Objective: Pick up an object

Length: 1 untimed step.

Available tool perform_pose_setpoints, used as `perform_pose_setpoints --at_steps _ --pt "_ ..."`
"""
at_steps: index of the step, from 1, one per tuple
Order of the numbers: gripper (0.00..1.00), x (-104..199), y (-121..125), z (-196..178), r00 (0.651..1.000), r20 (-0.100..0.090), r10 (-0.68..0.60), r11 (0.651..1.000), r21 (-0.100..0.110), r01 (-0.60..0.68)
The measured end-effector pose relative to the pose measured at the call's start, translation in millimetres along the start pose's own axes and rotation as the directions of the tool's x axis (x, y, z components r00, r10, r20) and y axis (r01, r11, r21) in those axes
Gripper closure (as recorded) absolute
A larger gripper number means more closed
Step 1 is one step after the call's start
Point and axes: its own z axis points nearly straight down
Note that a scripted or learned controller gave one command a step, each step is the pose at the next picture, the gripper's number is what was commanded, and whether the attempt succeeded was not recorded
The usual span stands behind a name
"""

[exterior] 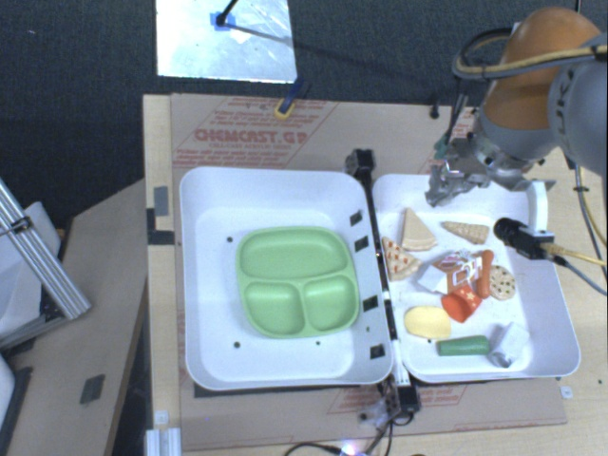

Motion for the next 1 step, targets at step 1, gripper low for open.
perform_pose_setpoints --at_steps 1 --pt "1.00 49.9 -9.3 9.3 1.000 -0.001 -0.001 1.000 0.001 0.001"
